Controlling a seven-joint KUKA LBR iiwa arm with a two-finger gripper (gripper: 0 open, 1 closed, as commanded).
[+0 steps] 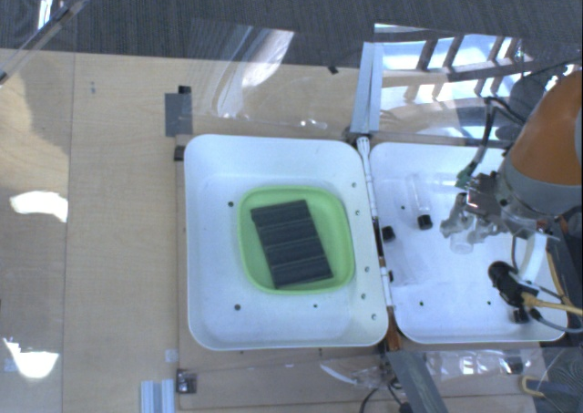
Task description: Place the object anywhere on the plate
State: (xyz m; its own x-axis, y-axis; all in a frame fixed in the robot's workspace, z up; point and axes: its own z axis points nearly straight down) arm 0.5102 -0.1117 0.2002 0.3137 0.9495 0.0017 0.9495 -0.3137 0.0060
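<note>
A dark grey ribbed rectangular block (291, 243) lies flat on the green square plate (341, 238), slightly askew. The plate sits in the middle of the left white bin (209, 220). My gripper (463, 232) hangs over the right white bin (428, 311), right of its centre and well away from the block and plate. Nothing can be seen held in it. The grey arm with its orange band (547, 142) reaches in from the right.
A small black piece (424, 220) lies on the right bin's floor just left of the gripper. Another dark bit (387, 232) sits by the rim between the bins. Cables and a black connector (506, 279) hang below the wrist.
</note>
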